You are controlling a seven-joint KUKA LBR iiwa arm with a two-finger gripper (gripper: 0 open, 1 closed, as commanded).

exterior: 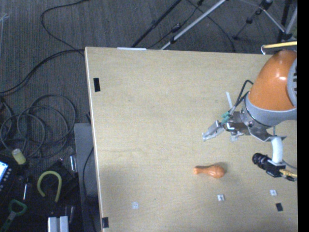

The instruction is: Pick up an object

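Note:
An orange, pear-shaped object [211, 171] lies on its side on the tan bench top [154, 110], narrow end to the left, in the lower right part of the view. My gripper [210, 132] hangs on the grey arm with the orange band [273, 88], which comes in from the right. It points left and sits above and apart from the orange object, roughly 80 pixels up the image from it. Nothing shows in the gripper.
Small white and black tags [220, 197] dot the bench near its front right. A black marker [96, 84] sits by the left edge. Left of the bench, cables and tools [43, 178] lie on the floor. Tripod legs [212, 6] stand behind.

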